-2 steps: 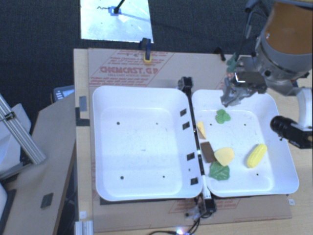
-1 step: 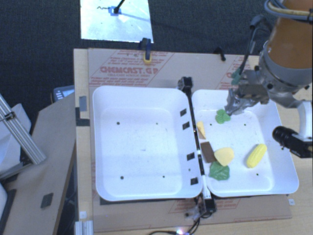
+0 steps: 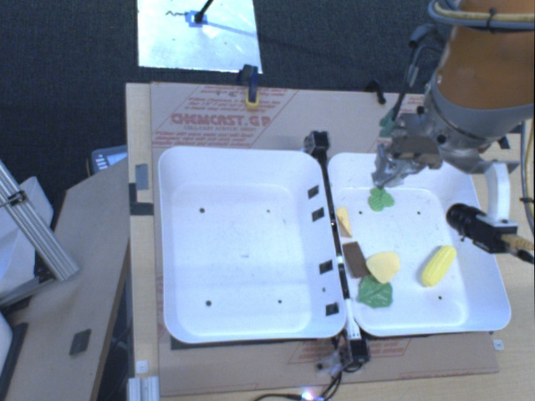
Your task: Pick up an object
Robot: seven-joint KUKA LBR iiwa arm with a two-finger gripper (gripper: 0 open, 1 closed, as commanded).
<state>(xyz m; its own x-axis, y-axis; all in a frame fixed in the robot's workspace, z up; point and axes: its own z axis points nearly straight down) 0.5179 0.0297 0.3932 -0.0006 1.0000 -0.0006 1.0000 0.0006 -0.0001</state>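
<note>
My gripper (image 3: 386, 179) hangs over the far part of the right bin (image 3: 468, 316), just above a small green leafy piece (image 3: 381, 199). Whether it touches the piece is not clear. In the same bin lie a yellow corn cob (image 3: 438, 266), a yellow rounded piece (image 3: 383, 266), a brown block (image 3: 354, 259), a larger green leafy piece (image 3: 375, 292) and a small yellow-orange piece (image 3: 343, 221) by the left wall.
The left bin (image 3: 242, 241) sits beside the right one, joined by a black divider with clips (image 3: 328, 224). A black cylindrical fixture (image 3: 470, 224) juts in from the right over the right bin. Cardboard lies under both bins.
</note>
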